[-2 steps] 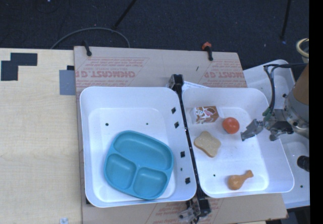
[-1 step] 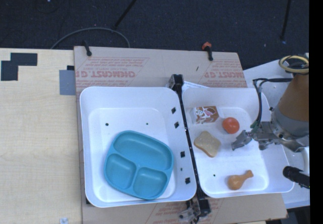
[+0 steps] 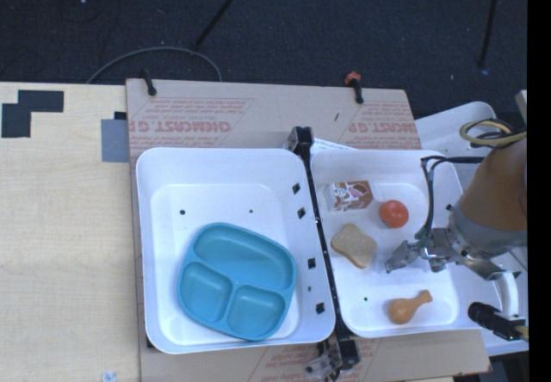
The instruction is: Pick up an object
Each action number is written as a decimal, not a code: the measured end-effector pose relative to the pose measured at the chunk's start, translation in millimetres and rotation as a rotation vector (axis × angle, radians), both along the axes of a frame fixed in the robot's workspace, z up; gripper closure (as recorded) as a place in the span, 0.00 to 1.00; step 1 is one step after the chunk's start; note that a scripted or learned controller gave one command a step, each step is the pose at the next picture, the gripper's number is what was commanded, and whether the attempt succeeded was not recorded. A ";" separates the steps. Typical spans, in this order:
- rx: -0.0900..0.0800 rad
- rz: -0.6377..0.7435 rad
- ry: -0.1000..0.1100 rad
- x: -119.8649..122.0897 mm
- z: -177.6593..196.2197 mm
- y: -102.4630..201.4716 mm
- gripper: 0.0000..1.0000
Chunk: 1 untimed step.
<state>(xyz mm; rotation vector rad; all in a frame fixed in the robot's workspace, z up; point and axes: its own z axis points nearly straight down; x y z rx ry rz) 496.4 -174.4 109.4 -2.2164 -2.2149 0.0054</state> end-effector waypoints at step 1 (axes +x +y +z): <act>-0.001 -0.006 -0.003 0.9 12.6 -1.8 1.00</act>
